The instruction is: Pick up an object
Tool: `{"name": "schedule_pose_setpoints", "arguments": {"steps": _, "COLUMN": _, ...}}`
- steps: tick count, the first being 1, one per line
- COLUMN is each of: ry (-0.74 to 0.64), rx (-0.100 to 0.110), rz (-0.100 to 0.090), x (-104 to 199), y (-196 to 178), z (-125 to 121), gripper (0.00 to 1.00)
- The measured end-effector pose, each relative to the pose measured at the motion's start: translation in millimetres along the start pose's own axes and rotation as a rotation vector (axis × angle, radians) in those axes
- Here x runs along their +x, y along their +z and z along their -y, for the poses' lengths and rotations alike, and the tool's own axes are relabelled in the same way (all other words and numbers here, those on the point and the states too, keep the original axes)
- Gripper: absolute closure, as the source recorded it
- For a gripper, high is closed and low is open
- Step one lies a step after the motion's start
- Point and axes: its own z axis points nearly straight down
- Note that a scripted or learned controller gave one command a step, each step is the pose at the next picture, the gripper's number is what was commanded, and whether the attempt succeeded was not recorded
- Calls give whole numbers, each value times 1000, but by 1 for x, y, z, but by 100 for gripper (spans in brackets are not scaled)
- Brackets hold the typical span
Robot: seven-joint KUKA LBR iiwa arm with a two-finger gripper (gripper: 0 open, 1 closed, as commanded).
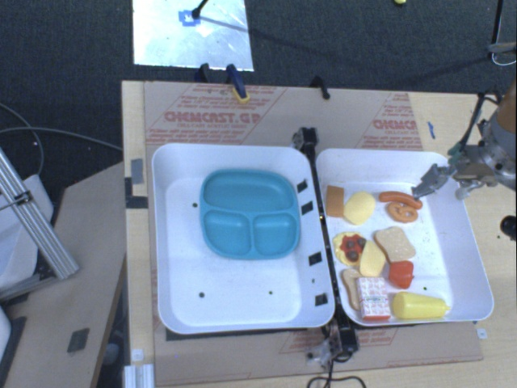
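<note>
Nearest my view, along the front of the right bin (472,253), I note a glossy yellow bottle-shaped piece (418,305) lying on its side, and just left of it a small red-and-white printed carton (372,297). Behind these sit a red block (401,274), a tan bread slice (394,243), a pale yellow wedge (372,259) and a flat round piece with dark red toppings (350,247). Further back I see a smooth yellow lemon-shaped item (360,208), an orange slab (334,200), a brown pretzel (402,212) and a red-orange sausage (400,198).

The left bin (174,208) carries a matte blue divided plate (249,214), rounded at its corners.

The gripper (426,186) hangs over the right bin's far right corner, near the sausage. I cannot tell how its fingers stand, and I see nothing held.

Both bins rest on printed cardboard (275,111) over the worktop (89,217).
</note>
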Motion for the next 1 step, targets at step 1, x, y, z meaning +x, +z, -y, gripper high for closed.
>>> {"name": "schedule_pose_setpoints", "arguments": {"steps": 1, "ry": 4, "rx": -3, "rz": 0, "x": -7, "y": 172, "z": 2, "gripper": 0}}
